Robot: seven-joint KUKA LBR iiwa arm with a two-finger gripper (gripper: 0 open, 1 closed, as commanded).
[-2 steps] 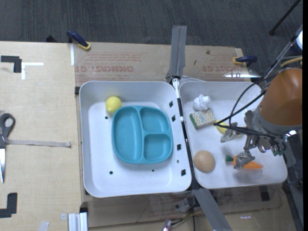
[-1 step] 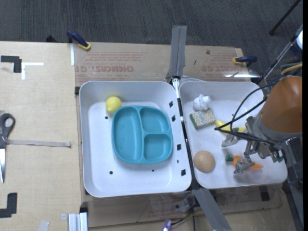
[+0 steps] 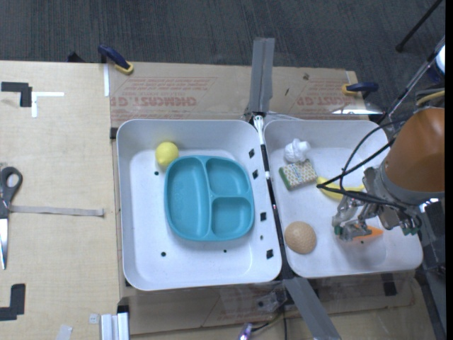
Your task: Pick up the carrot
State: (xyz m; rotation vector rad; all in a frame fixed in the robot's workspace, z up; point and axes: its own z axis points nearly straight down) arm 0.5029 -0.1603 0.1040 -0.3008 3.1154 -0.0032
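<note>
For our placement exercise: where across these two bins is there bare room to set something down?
Free: the left bin floor in front of the blue tray. Crowded: the right bin, with sponge, brown ball and the tool over the carrot.

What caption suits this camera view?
Robot gripper lowered over the orange carrot in the right bin.

A dark grey carpeted floor (image 3: 212, 13) fills the top of the view, with a thin black pole (image 3: 422, 23) slanting across its right corner. Below it lies a pale plywood bench top (image 3: 53, 161), with a brown printed cardboard sheet (image 3: 184, 91) spread over its middle and right. Blue-and-yellow spring clamps (image 3: 115, 58) grip the cardboard's far edge. Grey-handled scissors (image 3: 7, 207) lie at the bench's left edge, beside black tape marks (image 3: 18, 91). Light is even and soft.
</note>
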